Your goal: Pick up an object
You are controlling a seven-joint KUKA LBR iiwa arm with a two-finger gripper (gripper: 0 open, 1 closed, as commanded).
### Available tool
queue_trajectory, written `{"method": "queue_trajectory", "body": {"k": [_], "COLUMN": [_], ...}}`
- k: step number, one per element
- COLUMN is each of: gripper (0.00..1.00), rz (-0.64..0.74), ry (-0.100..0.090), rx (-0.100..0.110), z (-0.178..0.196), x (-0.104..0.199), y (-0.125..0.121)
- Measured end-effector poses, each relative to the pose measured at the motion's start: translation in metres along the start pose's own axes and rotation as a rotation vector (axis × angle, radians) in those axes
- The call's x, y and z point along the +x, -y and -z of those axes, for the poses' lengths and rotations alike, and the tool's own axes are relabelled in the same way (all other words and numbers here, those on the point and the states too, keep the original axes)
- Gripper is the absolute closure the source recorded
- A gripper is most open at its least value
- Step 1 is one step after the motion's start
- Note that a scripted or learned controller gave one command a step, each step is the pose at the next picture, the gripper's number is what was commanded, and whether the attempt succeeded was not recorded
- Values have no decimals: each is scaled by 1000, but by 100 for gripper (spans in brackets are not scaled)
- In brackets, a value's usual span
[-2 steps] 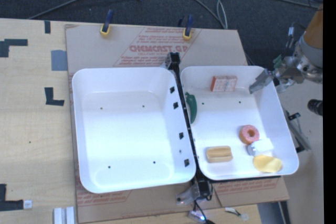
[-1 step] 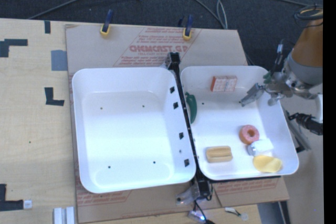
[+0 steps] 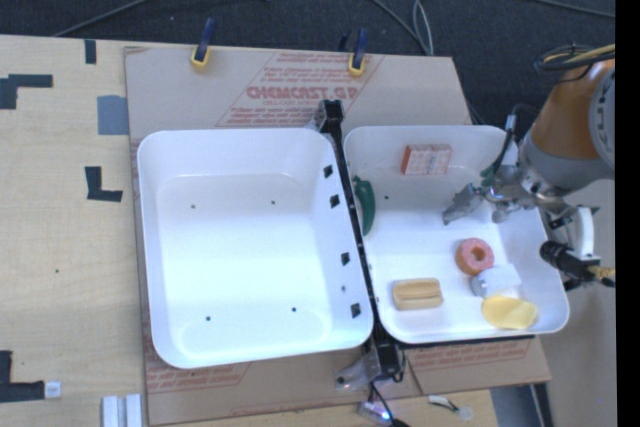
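My gripper (image 3: 462,206) hangs over the right bin (image 3: 390,137), near the middle of its right half, at the end of the grey and orange arm (image 3: 566,137) that reaches in from the right. Nothing shows in its grasp. Just below it lies a pink ring-shaped donut (image 3: 474,256). A small orange box (image 3: 426,159) sits up and to the left of it, near the bin's far wall. A tan bun (image 3: 417,293), a yellow piece (image 3: 510,313) and a small grey-white item (image 3: 494,281) lie along the near side. A green object (image 3: 362,203) leans by the divider.
The left bin (image 3: 160,215) stands beside the right one, with black clips (image 3: 345,215) along the shared wall. Both rest on a cardboard sheet (image 3: 290,90) held by two yellow-blue clamps (image 3: 204,49). Cables run across the dark floor behind.
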State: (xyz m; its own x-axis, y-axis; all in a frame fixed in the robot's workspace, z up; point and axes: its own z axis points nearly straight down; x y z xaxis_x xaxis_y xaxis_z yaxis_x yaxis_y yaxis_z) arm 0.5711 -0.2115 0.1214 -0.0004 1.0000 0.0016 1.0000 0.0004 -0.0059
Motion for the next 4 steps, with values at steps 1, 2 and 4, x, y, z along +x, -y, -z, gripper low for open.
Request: {"method": "queue_trajectory", "body": {"k": [1, 2, 4], "gripper": [0, 100, 100], "rz": [1, 1, 1], "ry": [2, 3, 2], "rx": [-5, -7, -10], "z": [-33, -21, 75], "x": [0, 0, 14], "y": [0, -1, -6]}}
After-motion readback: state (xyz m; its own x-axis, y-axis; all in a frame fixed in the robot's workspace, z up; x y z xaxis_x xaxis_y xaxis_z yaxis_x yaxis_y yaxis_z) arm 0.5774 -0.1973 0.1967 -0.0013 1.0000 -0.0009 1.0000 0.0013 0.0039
